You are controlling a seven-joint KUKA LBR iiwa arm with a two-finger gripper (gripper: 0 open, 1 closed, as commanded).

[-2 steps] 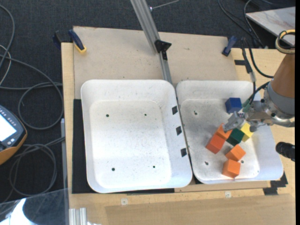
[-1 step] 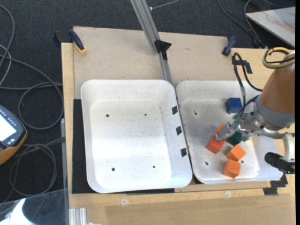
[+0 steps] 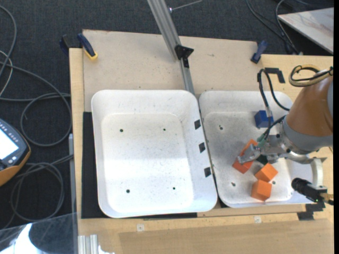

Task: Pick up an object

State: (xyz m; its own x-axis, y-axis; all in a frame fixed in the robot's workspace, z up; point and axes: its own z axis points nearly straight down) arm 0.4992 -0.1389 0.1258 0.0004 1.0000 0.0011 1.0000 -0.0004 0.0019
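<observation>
Starting at the left bin [image 3: 143, 152] on the worktop [image 3: 132, 57], then the right bin [image 3: 222, 126]: my jaws pinch an orange block [image 3: 243, 164] low there (two more orange blocks [image 3: 263, 181] lie just beside, toward my arm [image 3: 312, 120]).

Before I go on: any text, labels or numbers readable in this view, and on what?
None can be read.
Device at the left edge: its pale screen is too blurred to read.
Orange blocks, blue block, both bins: no markings seen.
</observation>
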